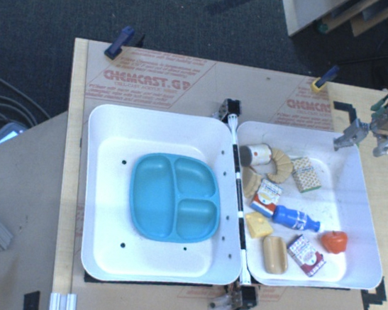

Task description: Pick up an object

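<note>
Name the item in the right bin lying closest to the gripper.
The patterned box, at the pile's upper right, lies closest to the gripper; the rest sit lower or further left.

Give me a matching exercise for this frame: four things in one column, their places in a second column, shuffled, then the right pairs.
Things:
1. blue divided plate
2. blue bottle
3. red-orange piece
4. pincer

Places:
A. above the right bin's far right corner
B. middle of the left bin
C. near the right bin's right wall
D. lying on its side, middle of the right bin

Pairs: 1-B, 2-D, 3-C, 4-A
</note>
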Controlling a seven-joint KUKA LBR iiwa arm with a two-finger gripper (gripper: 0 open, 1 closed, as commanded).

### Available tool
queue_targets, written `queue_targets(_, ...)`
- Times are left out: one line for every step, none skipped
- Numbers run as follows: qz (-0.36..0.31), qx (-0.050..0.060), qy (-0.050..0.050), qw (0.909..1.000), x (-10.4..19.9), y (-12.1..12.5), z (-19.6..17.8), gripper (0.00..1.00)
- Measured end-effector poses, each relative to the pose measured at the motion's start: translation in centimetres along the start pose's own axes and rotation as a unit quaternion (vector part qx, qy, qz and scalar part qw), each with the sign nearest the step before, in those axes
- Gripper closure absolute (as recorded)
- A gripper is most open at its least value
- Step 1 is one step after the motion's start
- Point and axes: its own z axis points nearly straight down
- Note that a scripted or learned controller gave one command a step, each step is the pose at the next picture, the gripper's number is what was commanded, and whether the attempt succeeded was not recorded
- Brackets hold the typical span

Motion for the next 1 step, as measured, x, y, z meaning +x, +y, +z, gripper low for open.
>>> queue_targets(0.000, 0.001, 0.000, 1.0000, 1.26, 1.35, 12.46, 0.00)
